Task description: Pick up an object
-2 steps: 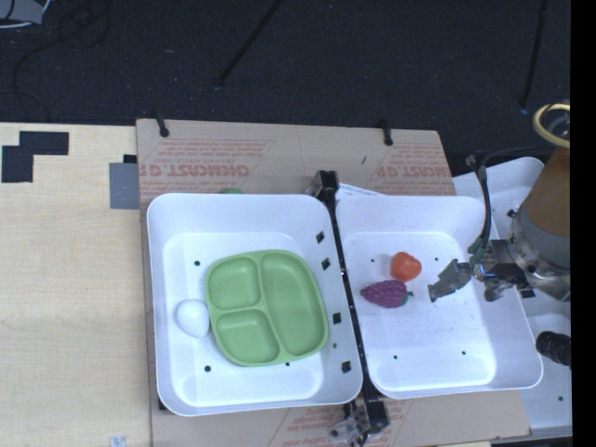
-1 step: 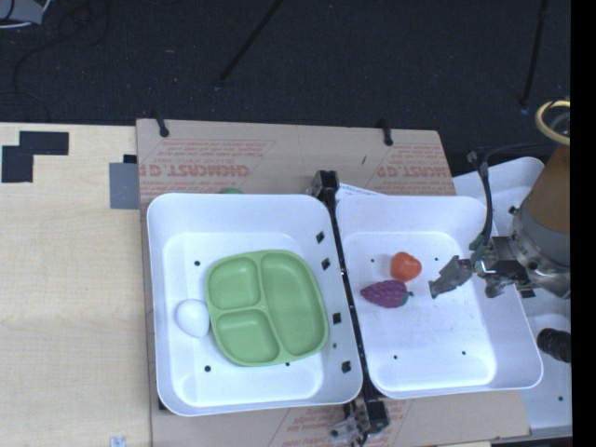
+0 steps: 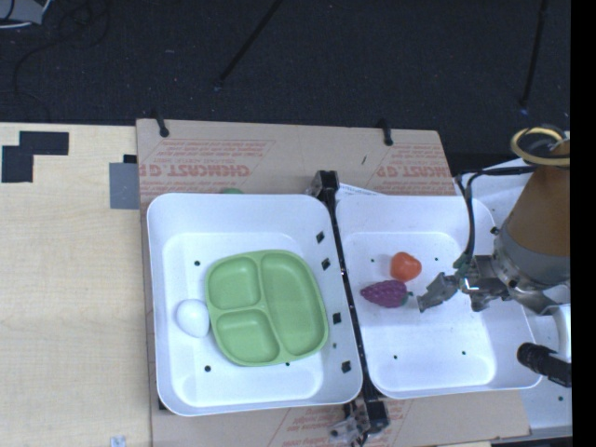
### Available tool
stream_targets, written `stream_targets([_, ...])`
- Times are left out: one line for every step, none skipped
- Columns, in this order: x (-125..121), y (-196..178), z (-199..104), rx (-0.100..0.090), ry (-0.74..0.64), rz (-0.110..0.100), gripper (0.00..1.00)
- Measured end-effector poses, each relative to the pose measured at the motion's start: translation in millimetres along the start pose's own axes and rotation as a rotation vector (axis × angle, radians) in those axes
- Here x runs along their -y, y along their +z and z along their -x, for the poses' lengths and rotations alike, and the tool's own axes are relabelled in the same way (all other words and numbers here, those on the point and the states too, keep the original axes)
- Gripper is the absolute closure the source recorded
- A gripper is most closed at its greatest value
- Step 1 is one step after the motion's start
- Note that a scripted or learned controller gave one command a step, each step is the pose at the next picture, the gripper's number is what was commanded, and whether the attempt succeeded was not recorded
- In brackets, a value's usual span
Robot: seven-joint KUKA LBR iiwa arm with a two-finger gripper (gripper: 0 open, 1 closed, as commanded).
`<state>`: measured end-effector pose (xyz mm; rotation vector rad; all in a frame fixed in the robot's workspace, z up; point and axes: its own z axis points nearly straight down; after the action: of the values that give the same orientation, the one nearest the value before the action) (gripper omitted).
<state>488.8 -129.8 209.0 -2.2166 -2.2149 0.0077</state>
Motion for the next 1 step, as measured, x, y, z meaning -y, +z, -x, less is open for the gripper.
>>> stream_targets([-6.1,55.3,6.7,0.0,0.0,0.0,0.0])
